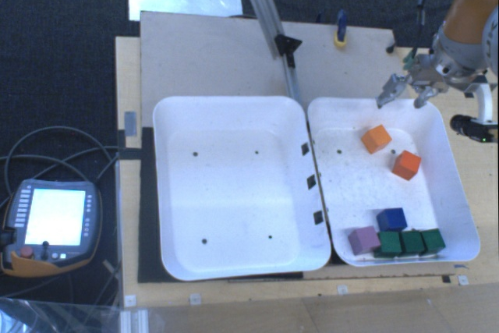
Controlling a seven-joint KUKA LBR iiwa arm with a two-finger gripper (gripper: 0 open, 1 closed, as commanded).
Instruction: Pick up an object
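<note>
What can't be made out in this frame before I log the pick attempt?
- Arm: cut off by the camera view's top and right edges above the orange band.
- Green blocks: pressed together at the right bin's near wall; their count is unclear.
- Purple block: whether it touches the neighbouring green block cannot be told.
- Handheld screen: washed out, unreadable.

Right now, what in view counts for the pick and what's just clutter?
For the job:
- claw, fingers spread, nothing between them
- right bin
- orange blocks
- blue block
- purple block
- green blocks

Lying about:
- left bin
- teach pendant
- clamp
</note>
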